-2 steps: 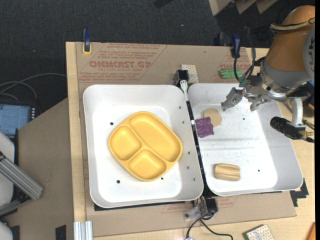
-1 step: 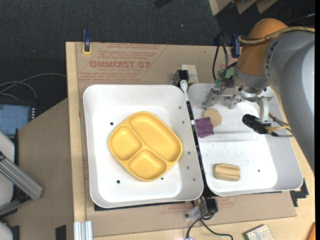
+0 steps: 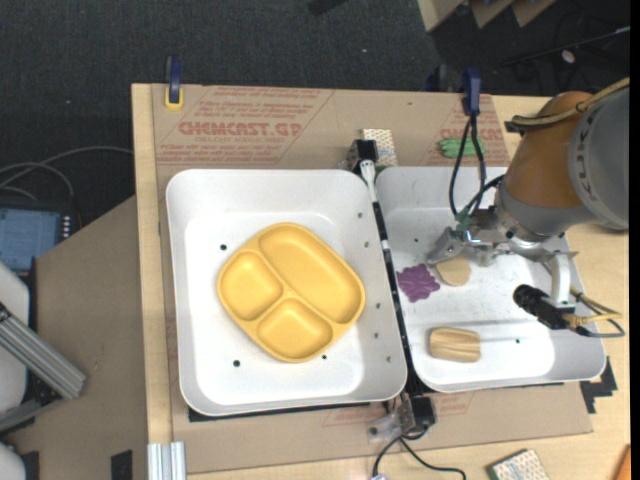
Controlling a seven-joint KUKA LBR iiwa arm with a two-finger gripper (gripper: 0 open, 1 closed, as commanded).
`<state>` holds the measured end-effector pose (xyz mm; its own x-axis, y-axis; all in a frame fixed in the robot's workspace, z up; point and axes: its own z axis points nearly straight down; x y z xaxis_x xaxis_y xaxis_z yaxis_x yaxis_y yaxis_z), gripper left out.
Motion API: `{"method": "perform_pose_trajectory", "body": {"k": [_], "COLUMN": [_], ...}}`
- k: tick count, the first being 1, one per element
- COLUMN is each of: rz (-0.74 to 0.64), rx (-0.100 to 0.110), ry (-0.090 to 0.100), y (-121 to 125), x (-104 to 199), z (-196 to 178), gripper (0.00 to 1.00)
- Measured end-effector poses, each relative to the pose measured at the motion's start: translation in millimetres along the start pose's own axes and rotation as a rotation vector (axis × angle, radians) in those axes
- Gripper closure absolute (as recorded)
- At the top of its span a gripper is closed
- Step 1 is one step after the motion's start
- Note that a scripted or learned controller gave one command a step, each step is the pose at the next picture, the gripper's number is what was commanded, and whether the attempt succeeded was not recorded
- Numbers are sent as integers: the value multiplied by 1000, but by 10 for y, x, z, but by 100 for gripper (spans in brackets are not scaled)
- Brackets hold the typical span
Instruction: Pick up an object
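The jaws (image 3: 458,252) sit low in the right bin (image 3: 560,363), right over a small tan piece (image 3: 454,272); can't tell if they're spread or pinching. Three items in there: that tan piece, a purple grape bunch (image 3: 418,282), and a bread-like block (image 3: 455,344). All look light and rigid, so I'd grab across the short sides. One yellow divided plate (image 3: 290,290) sits in the left bin (image 3: 200,208).

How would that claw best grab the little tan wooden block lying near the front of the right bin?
Probably from straight above, closing across the narrow middle of the tan wooden block. It lies flat with its long side running left-right and bare bin floor around it, so fingers could fit front and back.
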<state>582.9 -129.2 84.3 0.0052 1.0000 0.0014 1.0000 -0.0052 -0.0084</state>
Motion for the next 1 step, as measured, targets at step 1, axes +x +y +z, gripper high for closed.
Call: {"method": "perform_pose_trajectory", "body": {"k": [1], "rz": [-3], "rx": [-13], "ry": [-4], "y": [55], "x": [8], "z": [-123], "gripper": [100]}}
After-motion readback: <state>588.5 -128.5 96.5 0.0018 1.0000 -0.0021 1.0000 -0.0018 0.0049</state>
